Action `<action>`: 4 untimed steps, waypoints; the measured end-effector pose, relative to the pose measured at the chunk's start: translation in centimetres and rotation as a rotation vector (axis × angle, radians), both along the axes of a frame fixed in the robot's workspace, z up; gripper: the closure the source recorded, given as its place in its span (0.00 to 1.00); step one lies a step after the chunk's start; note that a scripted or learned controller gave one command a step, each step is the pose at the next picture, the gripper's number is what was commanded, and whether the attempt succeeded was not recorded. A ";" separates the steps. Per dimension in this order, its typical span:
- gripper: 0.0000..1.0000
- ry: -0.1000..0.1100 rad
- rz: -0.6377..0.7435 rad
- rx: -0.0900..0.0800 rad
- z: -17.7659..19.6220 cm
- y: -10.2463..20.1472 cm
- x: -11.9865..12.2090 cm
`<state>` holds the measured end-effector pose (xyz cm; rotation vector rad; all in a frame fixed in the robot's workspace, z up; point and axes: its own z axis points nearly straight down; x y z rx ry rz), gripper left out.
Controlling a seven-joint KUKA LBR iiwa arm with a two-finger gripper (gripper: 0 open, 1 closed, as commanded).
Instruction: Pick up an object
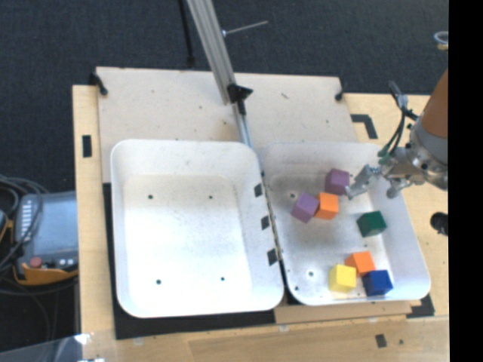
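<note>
Hand (375,178) hovers beside purple cube (337,179), orange cube (327,205) near.

Grey metal gripper (371,179) with pale fingers, bulkier silver wrist block behind. Orange band (438,115) above the wrist. Thin dark and green cables (398,130) looping along the side.

Probably a robotics lab: bench (204,330) with white bins (189,157) (handheld control pendant (41,236) alongside).
</note>
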<state>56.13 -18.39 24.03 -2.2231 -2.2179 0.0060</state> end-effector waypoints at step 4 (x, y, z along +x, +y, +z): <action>1.00 -0.010 -0.008 0.000 -4.2 -0.7 -0.9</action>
